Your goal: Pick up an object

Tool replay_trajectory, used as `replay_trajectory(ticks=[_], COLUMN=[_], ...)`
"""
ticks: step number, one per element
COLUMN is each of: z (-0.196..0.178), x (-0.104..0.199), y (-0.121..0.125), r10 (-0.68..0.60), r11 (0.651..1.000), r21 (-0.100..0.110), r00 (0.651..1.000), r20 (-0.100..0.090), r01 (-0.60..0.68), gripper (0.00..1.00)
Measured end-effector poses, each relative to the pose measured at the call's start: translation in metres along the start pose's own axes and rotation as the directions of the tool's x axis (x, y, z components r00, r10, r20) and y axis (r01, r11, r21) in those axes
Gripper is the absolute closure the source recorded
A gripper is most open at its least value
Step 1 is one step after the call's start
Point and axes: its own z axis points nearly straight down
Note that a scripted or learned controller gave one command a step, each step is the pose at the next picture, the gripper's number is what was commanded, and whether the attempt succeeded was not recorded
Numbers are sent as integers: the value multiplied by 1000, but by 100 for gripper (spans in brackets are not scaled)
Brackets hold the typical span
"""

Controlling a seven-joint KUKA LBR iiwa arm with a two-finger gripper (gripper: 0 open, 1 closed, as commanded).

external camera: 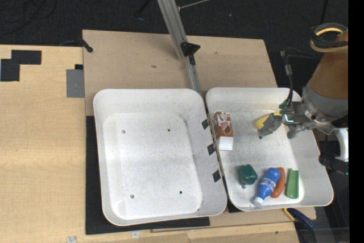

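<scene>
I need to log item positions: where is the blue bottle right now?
The blue bottle lies in the right bin, near its front edge, between the dark green object and the orange item.

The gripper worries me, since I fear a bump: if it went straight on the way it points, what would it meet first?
Likely the yellow object close before the gripper, over the right bin. They may already touch; depth is unclear. Beyond it lies the small carton.

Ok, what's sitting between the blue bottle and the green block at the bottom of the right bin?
An orange piece lies between the blue bottle and the green block in the camera view, pressed against the bottle's right side. What it is, I can't tell.
</scene>
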Motion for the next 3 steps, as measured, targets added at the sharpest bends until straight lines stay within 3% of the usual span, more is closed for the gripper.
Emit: replay_trajectory(ticks=[1,3], z=[-2,95], x=[-1,-7], y=[1,-5], r10=[2,2], r11=[1000,1000], r21=[-4,2], r00=[1000,1000], r20=[1,0], r01=[-2,-2], gripper=[0,0])
